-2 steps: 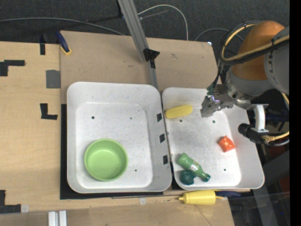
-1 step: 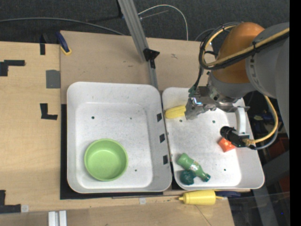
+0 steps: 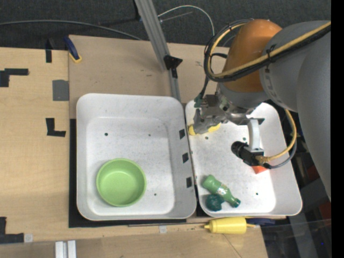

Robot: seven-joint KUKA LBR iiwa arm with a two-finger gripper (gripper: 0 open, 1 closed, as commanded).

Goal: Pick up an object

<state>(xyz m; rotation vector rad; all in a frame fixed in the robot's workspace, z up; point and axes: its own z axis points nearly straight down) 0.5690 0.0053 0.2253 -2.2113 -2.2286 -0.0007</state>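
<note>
We see two bins side by side on the table [image 3: 32, 144], a bowl [image 3: 121, 182] in the left bin [image 3: 129, 106], near its front-left corner, a bottle [image 3: 220, 188] in the right bin [image 3: 279, 198], near its front edge, the end effector [image 3: 202, 123] over that bin's back-left corner

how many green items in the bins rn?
2. A green bowl sits in the left bin, near its front-left corner. A green bottle lies in the right bin, near its front edge. The arm may hide more.
</note>
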